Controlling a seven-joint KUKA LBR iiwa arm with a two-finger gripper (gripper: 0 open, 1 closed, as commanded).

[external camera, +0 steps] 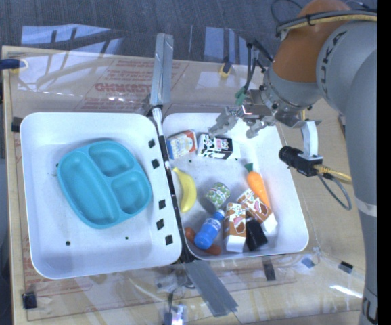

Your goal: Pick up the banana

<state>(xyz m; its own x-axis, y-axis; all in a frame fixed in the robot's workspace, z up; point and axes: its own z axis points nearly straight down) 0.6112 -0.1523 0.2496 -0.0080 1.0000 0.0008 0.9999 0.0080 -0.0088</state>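
The yellow banana lies in the right bin, close against that bin's left wall, curving from back to front. My gripper hangs over the back edge of the right bin, up and to the right of the banana and well apart from it. Its two fingers are spread open with nothing between them. Just below the gripper sits a black-and-white carton.
Around the banana lie a green can, a blue bottle, a carrot, a small carton and snack boxes. The left bin holds a blue divided plate.
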